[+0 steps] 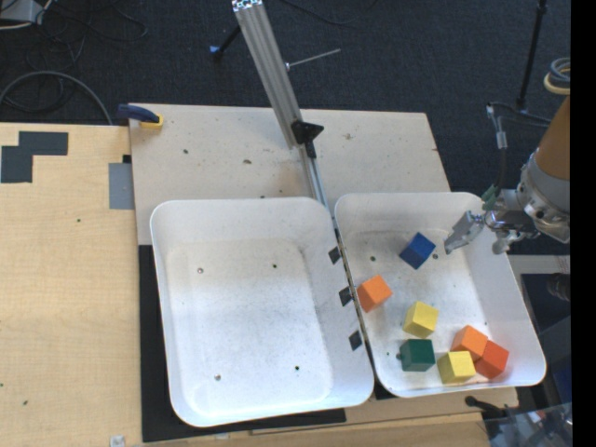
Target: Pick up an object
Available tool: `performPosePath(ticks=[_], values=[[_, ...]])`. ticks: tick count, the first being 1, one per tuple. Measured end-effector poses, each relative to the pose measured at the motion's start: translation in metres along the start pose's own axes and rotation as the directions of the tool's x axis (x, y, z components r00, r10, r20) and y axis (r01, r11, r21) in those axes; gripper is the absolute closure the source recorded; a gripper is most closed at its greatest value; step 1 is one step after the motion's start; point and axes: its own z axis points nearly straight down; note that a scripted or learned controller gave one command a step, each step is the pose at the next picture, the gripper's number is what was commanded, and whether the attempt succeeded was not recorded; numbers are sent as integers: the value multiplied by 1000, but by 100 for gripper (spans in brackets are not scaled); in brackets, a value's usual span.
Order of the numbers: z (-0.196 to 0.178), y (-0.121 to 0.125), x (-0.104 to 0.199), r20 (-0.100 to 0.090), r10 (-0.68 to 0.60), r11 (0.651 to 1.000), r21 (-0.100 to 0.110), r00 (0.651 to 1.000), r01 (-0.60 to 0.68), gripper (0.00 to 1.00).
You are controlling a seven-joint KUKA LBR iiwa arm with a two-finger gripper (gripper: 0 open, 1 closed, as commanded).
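Lying nearest to the hand is the small blue cube, just to the side of it and slightly lower in the picture, on the floor of the right white bin. The hand hangs over the upper right part of this bin. Two light metal fingers seem to be spread apart with nothing between them, so I judge the hand open and empty, though the fingers are small and a little blurred.

Farther from the hand, toward the near edge of the bin, lie the other cubes: an orange cube, a yellow cube, a dark green cube, and a tight group made of a second yellow cube and two orange-red cubes that touch each other.

The step in hand looks like the approach, before any grasp. The next move calls for bringing the hand over one free cube, and the blue one stands well apart from the others, then lowering and closing.

The arm is cut off at the right side, so only its wrist is seen. The left white bin sits beside it on the tabletop.
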Motion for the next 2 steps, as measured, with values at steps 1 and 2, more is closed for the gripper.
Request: performPosePath(ticks=[1,2], values=[[-158,-52,-14,4,2,1000,-10,1000,-2,0],[-198,-13,-28,4,-7,1000,-7,1000,7,0]])
